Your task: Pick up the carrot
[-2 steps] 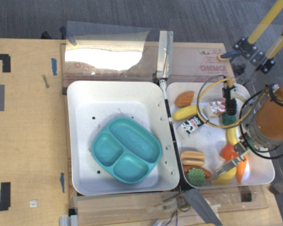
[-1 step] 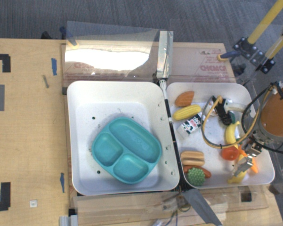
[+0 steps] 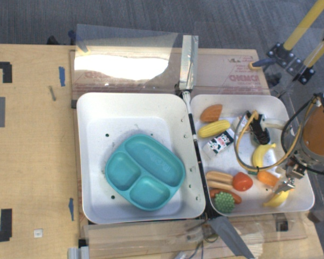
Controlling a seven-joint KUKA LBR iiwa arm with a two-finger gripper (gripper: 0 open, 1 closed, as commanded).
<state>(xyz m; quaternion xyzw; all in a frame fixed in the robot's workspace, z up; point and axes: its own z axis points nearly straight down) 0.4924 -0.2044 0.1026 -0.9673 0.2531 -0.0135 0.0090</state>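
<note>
The carrot (image 3: 268, 178) is a small orange piece lying in the right white bin (image 3: 297, 206), near its right side. It sits between a red tomato (image 3: 242, 182) on its left and the gripper (image 3: 289, 179) on its right. The gripper hangs low over the bin's right edge, just beside the carrot and touching or nearly touching its right end. The grey arm with its orange band (image 3: 318, 136) comes in from the right above it. Nothing shows in the gripper's hold.
The right bin also holds an orange bun-like piece (image 3: 211, 112), corn (image 3: 214, 128), a black-and-white carton (image 3: 221, 142), a banana (image 3: 261, 155), a hot dog (image 3: 220, 179), broccoli (image 3: 224, 201) and a yellow piece (image 3: 276, 198). A cable (image 3: 238, 150) loops across it. A teal divided plate (image 3: 145, 170) lies in the left bin (image 3: 97, 117).
</note>
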